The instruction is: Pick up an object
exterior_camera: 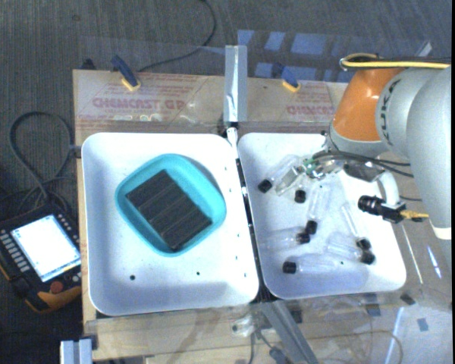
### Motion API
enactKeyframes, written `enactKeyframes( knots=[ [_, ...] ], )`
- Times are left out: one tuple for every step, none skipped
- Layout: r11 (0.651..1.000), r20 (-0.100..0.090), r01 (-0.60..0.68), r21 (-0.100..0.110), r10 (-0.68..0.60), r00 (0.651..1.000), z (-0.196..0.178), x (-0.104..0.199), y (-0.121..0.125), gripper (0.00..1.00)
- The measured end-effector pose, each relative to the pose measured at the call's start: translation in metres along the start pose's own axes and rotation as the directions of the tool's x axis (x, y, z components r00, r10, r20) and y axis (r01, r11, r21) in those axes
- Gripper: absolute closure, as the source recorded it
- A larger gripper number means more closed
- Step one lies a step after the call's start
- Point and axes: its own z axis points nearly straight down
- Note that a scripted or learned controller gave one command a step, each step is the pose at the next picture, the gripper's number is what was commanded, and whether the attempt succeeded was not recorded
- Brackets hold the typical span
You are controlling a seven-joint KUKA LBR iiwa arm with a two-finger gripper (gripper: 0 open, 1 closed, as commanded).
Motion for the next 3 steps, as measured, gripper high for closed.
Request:
enactKeyframes(
  knots=[
    [1.000, 0.003, 0.001, -0.002, -0.001, 1.000, -0.011, -0.001, 0.001, 1.00],
    [0.993, -0.004, -0.117, 0.012, 0.117, 0.993, -0.116, 0.026, 0.053, 1.00],
    [0.977, -0.004, -0.213, 0.013, 0.213, 0.977, -0.147, 0.041, 0.059, 1.00]
  ],
)
